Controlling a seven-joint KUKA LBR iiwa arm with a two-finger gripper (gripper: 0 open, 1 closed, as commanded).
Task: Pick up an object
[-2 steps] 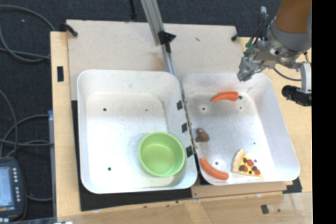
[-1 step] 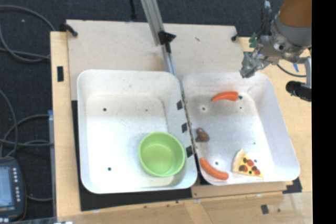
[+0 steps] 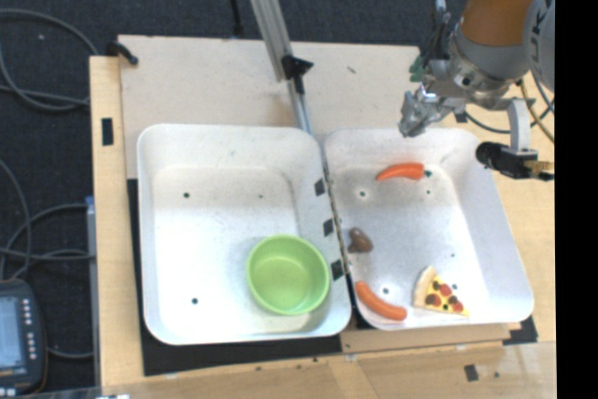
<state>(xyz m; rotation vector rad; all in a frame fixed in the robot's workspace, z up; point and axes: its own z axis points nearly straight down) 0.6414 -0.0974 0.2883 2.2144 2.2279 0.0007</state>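
One candidate noted: carrot (image 3: 402,172) in right bin (image 3: 486,229), far end, long axis three-to-nine o'clock. Gripper (image 3: 415,123) hangs just beyond at its twelve o'clock; whether open or closed, cannot tell.

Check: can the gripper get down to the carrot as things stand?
Probably yes. The gripper hangs over the right bin's far rim, just above the carrot, which lies alone on bare floor. The brown lump and hot dog are well away.
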